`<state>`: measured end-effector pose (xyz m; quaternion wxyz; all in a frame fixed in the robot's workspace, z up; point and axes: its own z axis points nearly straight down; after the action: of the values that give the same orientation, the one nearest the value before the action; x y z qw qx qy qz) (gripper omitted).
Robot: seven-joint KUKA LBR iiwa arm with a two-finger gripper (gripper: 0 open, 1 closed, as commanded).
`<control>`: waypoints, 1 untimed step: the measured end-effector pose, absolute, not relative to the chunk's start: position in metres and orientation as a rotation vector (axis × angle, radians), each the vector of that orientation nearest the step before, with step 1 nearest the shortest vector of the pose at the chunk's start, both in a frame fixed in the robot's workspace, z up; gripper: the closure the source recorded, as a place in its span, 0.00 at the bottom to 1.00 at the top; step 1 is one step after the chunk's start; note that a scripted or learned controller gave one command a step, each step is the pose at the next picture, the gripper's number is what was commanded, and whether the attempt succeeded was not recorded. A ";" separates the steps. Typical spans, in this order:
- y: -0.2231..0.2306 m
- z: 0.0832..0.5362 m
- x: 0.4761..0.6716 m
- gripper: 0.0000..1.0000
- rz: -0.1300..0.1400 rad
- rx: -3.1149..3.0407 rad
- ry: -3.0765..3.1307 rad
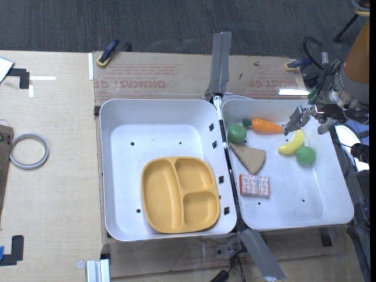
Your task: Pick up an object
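Risk lies in crowding: claw [292,124], its grip state unclear, hovers in the right bin [329,216] between carrot [265,126] and banana [292,143], so either could get nudged away.

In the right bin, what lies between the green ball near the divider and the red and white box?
In the camera view, the tan wedge lies between them: the green ball is just above it, and the red and white box just below, in the right bin.
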<state>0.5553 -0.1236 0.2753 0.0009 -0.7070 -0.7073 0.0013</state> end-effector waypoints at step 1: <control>-0.160 0.230 0.611 0.00 0.002 -2.137 -2.303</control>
<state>0.6108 -0.1598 0.2301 -0.0002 -0.6803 -0.7330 0.0008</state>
